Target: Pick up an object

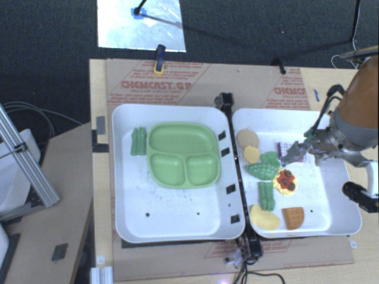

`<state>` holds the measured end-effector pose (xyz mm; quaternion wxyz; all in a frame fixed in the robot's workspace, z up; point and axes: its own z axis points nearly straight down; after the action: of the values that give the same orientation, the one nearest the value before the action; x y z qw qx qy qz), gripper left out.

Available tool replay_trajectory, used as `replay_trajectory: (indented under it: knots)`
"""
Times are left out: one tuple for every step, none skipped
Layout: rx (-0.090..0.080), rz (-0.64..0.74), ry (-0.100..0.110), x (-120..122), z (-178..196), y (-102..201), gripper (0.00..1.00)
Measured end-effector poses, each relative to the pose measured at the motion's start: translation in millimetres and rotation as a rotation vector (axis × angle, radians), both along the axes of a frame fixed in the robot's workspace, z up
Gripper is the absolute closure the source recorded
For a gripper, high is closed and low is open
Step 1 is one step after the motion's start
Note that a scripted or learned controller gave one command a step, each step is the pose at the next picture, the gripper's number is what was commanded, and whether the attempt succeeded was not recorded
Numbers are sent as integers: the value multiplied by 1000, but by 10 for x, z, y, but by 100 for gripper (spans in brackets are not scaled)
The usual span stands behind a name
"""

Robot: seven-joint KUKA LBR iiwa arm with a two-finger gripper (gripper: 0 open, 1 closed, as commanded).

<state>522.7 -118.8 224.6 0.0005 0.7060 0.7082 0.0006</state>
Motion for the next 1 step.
replay_trajectory:
  knots:
    - [1, -6, -8, -177, -1403, -115, 0]
